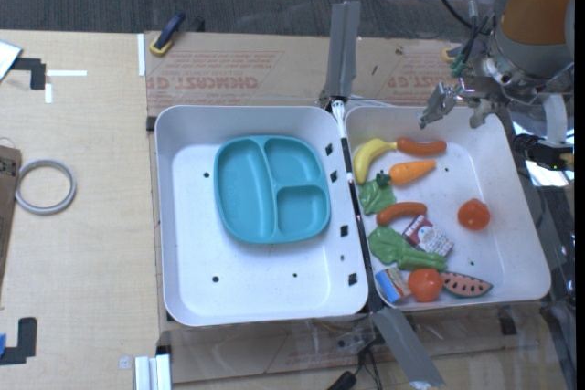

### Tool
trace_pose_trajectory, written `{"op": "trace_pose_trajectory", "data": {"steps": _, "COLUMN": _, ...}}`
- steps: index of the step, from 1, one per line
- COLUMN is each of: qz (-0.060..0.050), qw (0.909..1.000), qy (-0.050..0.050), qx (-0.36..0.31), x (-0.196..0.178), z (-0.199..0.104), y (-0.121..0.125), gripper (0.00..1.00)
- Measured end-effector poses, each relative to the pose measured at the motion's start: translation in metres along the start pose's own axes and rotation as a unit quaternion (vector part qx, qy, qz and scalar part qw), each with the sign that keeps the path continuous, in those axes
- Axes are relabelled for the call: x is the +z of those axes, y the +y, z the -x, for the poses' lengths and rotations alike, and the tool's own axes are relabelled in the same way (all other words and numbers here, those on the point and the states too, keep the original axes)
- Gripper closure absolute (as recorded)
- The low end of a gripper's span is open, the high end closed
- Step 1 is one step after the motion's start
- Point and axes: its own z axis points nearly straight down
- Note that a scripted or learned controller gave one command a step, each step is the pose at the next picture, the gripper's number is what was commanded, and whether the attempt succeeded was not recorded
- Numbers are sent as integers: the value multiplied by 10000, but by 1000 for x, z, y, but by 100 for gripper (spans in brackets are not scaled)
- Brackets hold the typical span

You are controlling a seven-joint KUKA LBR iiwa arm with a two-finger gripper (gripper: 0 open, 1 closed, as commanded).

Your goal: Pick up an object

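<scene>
Nearest you in the right bin, along its front wall, you have one blue-labelled packet, one red tomato and one watermelon slice, side by side. Just behind them sit one green leafy piece and one red-and-white packet. Further in you find one sausage, a second green leafy piece, and one orange-red round fruit lying apart toward the right wall. Behind those lie one carrot, one banana and a second sausage, closest to the back wall. That gives you two sausages, two green pieces, two packets and one of everything else.

The left bin holds one teal divided plate with three compartments.

On the bench to the far left you see one roll of tape.

Farthest back, the gripper hangs over the right bin's rear rim, above the far sausage, fingers spread apart with nothing between them.
</scene>
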Motion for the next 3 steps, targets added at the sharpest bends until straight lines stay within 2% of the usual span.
{"op": "trace_pose_trajectory", "data": {"steps": 1, "qz": -2, "qw": 9995, "qy": 4, "qx": 320, "x": 119, "z": 2, "y": -71, "gripper": 0}}
{"op": "trace_pose_trajectory", "data": {"steps": 2, "qz": 12, "qw": 9999, "qy": -2, "qx": -101, "x": 114, "z": 83, "y": -53, "gripper": 0}}
{"op": "trace_pose_trajectory", "data": {"steps": 3, "qz": 4, "qw": 9995, "qy": 57, "qx": -313, "x": 154, "z": 97, "y": -85, "gripper": 0}}
